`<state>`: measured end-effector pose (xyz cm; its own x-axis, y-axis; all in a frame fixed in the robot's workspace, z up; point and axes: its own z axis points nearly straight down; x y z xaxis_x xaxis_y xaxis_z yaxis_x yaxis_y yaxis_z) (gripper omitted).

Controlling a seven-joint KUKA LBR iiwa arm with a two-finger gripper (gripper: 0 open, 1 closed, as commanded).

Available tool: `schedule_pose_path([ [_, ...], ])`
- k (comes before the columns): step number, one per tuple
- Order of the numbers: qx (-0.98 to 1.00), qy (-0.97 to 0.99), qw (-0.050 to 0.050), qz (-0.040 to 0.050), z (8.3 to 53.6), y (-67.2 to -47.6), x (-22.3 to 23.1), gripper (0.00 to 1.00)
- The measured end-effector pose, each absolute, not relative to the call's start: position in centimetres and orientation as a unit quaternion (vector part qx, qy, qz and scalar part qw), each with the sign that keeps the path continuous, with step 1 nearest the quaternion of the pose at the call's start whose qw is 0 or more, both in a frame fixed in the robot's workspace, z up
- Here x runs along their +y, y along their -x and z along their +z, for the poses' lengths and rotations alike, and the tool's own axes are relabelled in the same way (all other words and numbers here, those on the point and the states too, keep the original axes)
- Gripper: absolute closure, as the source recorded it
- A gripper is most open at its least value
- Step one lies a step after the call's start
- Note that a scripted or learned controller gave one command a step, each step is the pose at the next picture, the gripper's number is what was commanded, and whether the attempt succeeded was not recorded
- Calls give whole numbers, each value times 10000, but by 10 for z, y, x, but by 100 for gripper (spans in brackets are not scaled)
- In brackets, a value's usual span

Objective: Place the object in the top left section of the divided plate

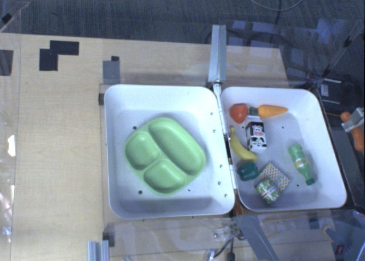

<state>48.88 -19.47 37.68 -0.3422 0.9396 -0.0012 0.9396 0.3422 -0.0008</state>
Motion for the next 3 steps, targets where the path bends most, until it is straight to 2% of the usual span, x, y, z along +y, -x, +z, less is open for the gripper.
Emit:
schedule_pose_path([
  [1, 7339, -6793, 20, -1, 433, -528, -206, 100],
  [2, 6634, -7482, -5, -11, 401, -544, -151, 100],
  [3, 6064, -7951, -24, -16, 143, -525, -191, 100],
])
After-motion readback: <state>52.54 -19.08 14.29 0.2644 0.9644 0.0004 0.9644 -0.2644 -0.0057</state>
